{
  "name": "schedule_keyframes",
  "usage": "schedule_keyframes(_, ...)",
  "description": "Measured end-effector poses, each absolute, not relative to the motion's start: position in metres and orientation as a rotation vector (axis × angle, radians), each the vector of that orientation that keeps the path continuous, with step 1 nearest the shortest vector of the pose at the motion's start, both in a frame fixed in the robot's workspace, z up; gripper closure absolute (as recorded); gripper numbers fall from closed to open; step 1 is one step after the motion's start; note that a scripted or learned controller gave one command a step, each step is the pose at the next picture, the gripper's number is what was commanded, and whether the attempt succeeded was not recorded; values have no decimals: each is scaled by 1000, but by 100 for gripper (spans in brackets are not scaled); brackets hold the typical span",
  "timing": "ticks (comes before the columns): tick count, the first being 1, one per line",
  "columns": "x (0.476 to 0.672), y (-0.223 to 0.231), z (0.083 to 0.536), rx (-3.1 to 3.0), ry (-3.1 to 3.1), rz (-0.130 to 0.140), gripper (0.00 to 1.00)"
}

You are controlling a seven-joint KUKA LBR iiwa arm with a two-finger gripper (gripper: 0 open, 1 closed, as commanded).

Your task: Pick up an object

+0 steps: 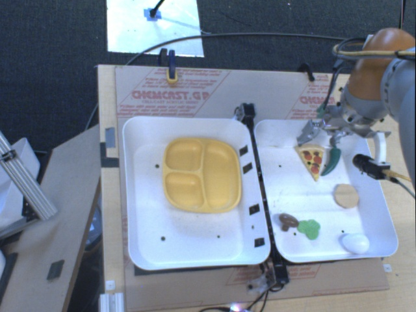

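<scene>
A yellow divided plate (200, 175) is lying alone in the left bin (140, 174), with three compartments showing in it; it is sitting flat and near the middle, well apart from everything else. A black hinged strip (255, 181) is running between the left bin and the right bin (383, 229), where all the small things are lying. Along the near side of the right bin a brown lump (288, 221) is touching a green leafy piece (310, 229), and a white egg-shaped object (355, 243) is resting near the front corner; further back a toy pizza slice (312, 159) is lying just beside a green pepper-like piece (332, 160), and a tan round piece (346, 195) is sitting between those and the egg.

The gripper (323, 132) is hanging over the back of the right bin, just above the pizza slice and the green pepper; nothing is showing between its fingers, and whether they are spread or closed I cannot tell from this slant.

Counting: two bins, one plate, six small objects, one of each kind.

As a judgement, the likeliest target is the pizza slice or the pepper, and that is where trouble is waiting; the two are lying so close that a descending finger could be landing on one while pushing the other aside; the slice is also flat and thin, so the fingers may be closing over it and sliding off; the bin's back wall is near, and it could be blocking a finger on that side.
</scene>
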State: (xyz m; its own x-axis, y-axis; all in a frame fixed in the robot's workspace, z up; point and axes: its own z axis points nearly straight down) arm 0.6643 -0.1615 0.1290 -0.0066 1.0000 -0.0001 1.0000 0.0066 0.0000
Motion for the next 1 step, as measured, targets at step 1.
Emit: schedule_keyframes(1,667,-161,87,2207,2226,5,0)
